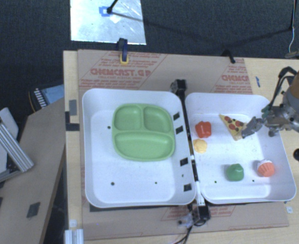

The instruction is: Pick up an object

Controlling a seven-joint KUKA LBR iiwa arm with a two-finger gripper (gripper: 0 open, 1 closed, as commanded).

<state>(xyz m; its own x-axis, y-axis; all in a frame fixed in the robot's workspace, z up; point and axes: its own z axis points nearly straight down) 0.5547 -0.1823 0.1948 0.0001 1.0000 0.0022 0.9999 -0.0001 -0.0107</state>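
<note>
While the gripper (246,128) hovers just right of the pizza slice (232,124) for a pick, finger state cannot be told; 4 toys lie nearby.

The arm (297,101) is grey metal with an orange band near the top, thin cables looping beside it, ending in a dark grey gripper (251,127).

Green plate (141,132) in left bin (96,187), pizza slice (232,124), red pepper (203,129), cupcake (265,168) in right bin (286,189), gripper (251,128) touching pizza slice
</note>
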